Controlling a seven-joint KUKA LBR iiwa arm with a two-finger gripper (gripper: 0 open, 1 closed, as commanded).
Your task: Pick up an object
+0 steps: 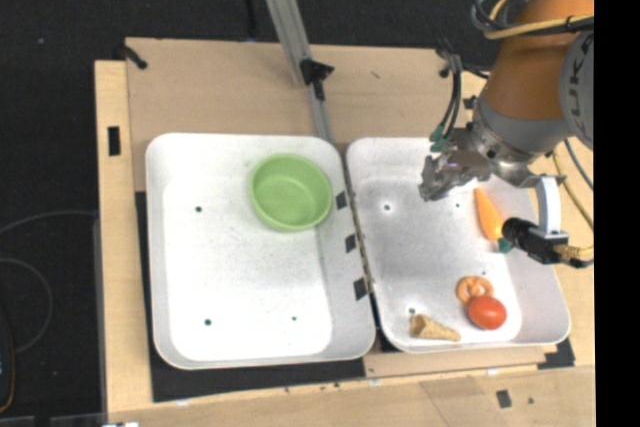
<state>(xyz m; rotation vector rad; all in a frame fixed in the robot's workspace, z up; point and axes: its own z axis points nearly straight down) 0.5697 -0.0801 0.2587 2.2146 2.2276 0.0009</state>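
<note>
My gripper (437, 183) hangs over the upper middle of the right bin (400, 245), pointing down and left. An orange carrot (487, 213) lies just to its right, apart from it. Near the bin's front right corner sit a red tomato (487, 313), a small orange piece (472, 289) touching it, and a tan cone-shaped piece (432, 327). A green bowl (291, 192) rests in the upper part of the left bin (200, 255). Nothing shows between the gripper's tips.
A grey metal post (285, 15) slants up from the seam between the bins. A black and white fitting with cable (540, 235) hangs off the wrist over the right bin's right edge.
</note>
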